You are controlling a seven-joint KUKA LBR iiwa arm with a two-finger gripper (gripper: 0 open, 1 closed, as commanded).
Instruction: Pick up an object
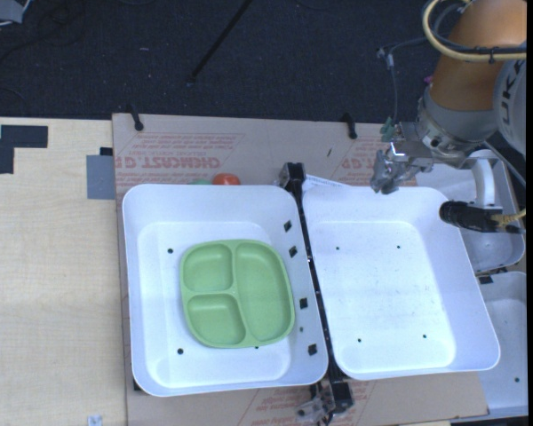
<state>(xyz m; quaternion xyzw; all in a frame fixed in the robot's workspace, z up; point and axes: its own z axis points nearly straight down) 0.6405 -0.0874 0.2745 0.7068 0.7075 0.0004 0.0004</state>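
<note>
Cardboard-covered bench [204, 149], two white bins [147, 238]; dark, seemingly carpeted floor [249, 43] behind.

Tray [237, 293] in left bin [151, 238]

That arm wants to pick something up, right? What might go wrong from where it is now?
The claw hangs over the back rim of the right bin, while the green plate lies in the left bin, so it may close on nothing. The plate is flat and wide, so it may be hard to pinch. The arm could bump the divider.
</note>
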